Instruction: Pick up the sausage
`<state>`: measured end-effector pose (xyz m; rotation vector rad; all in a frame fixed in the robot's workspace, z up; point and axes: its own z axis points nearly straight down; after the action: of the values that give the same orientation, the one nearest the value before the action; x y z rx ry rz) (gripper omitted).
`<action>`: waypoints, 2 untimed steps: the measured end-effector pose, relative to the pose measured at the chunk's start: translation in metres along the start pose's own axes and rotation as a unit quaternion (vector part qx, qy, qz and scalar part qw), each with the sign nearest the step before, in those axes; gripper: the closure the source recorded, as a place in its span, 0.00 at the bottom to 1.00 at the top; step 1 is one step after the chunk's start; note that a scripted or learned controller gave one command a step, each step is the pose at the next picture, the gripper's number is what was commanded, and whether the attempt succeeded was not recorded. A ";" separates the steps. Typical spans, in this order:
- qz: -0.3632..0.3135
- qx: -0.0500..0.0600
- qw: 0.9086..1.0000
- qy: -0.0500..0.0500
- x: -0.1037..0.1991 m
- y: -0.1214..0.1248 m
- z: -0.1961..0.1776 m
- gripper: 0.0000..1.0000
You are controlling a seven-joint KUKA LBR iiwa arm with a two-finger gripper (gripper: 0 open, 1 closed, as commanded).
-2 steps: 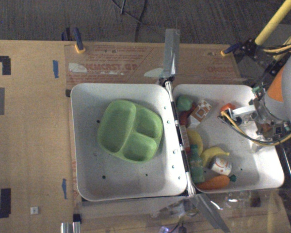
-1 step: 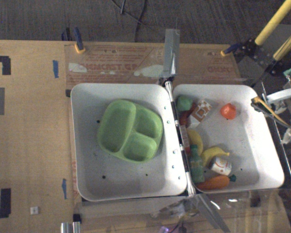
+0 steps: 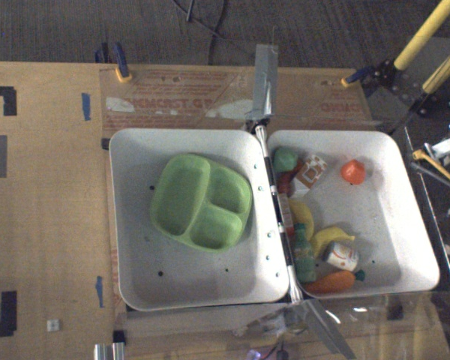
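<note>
One sausage (image 3: 286,183) lies by the right bin's (image 3: 405,201) left wall, touching a carton (image 3: 311,170); descend steeply, grip across it; whether the fingers are spread I cannot tell.

Robotics lab: brown cardboard-topped counter (image 3: 45,201) with blue tape marks (image 3: 86,106), clamped white plastic bins (image 3: 127,223), black cables (image 3: 199,2) on grey carpet floor (image 3: 75,13) at top.

One fixed camera, high over the bench (image 3: 45,201), tilted down at a slant, left bin (image 3: 135,261) and right bin (image 3: 405,223) both framed, floor along the top
</note>
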<state>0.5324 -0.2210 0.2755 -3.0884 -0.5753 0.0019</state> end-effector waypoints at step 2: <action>0.070 -0.001 0.998 0.004 -0.035 -0.049 0.187 0.00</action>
<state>0.4822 -0.1874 0.0882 -3.1211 -0.3586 -0.0118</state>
